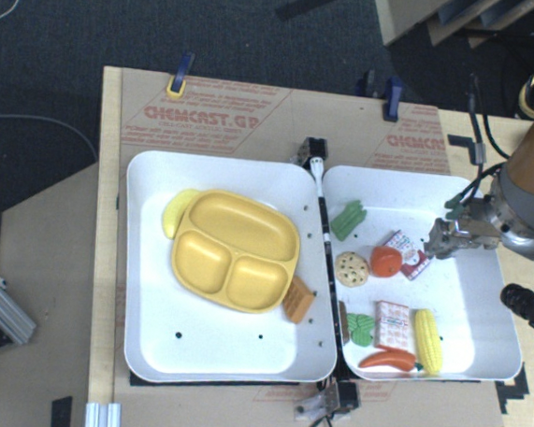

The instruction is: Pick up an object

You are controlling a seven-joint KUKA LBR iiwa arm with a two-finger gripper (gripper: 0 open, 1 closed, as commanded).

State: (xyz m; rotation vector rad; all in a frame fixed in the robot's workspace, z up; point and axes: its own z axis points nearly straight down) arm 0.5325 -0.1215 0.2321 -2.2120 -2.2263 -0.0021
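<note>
camera view: the gripper (439,239) hangs low in the right bin (483,308), just right of a small red-and-white packet (413,261) and a red tomato (385,261). Can't tell from this angle how the gripper is set, and nothing visibly sits in it, so the pick looks not yet done. The packet is the nearest candidate and seems the likely target. To do it well the arm probably wants to centre over one item and come straight down, since packet and tomato are touching or nearly so and a sloppy descent could nudge both.

Other stuff in that bin: a cookie (351,269), a green piece (348,219), a corn cob (427,339), a red chilli (387,360). Left bin (147,290) has a yellow divided plate (233,249) and a brown block (299,302), well apart from the action
</note>
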